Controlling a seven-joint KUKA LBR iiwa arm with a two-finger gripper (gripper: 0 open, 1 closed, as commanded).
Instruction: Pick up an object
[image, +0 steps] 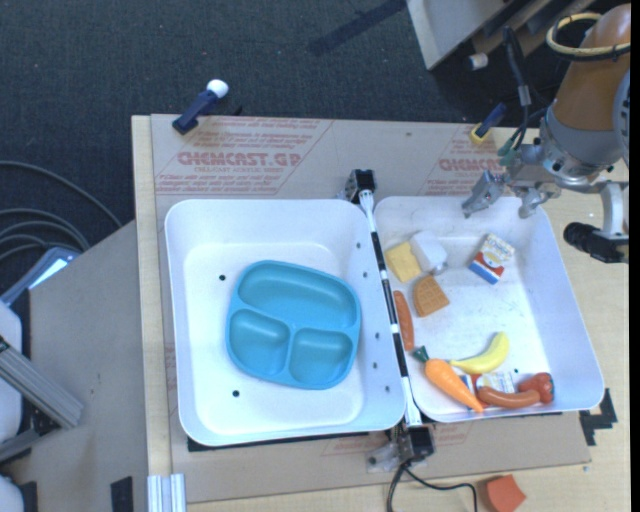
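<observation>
Gripper (505, 197) is positioned above the far edge of the right bin (572, 330), its two fingers spread apart with nothing between them. Nearest object is the small red, white and blue carton (491, 259), lying on the bin floor just in front of the fingers and apart from them. A white block (430, 249) and a yellow wedge (403, 262) lie further left; below them a waffle-patterned piece (431, 295). The banana (483, 355), carrot (450, 381) and sausage (512, 393) cluster at the near end. The left bin (190, 320) holds a blue divided plate (293, 324). A thin orange-red item (403, 318) by the centre divider is hard to identify. The arm is cut off at the upper right.
</observation>
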